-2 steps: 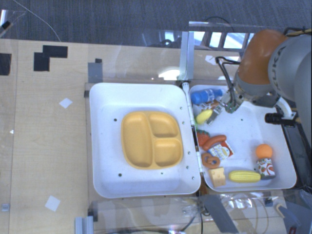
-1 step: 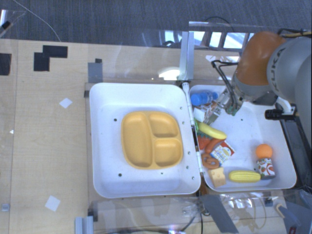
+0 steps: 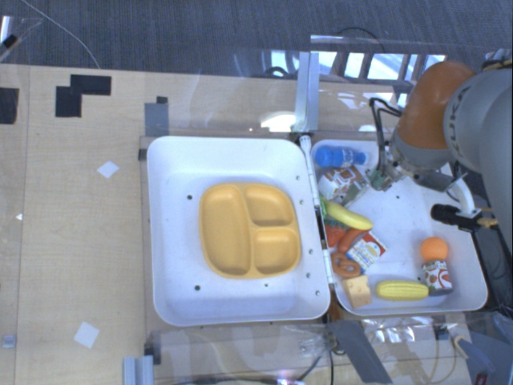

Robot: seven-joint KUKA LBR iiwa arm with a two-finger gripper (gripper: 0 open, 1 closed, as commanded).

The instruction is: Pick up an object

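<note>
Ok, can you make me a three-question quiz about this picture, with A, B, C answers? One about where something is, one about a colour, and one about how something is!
1. Where is the yellow divided tray?
A. left bin
B. right bin
C. on the floor

2. What colour is the bottle at the far end of the right bin?
A. green
B. blue
C. pink

3. How is the corn cob placed?
A. standing upright
B. lying flat
C. hanging from the pincer

Answers:
1 A, the tray lies in the left bin.
2 B, the bottle is blue.
3 B, the cob lies flat on the bin floor, apart from the pincer.
</note>
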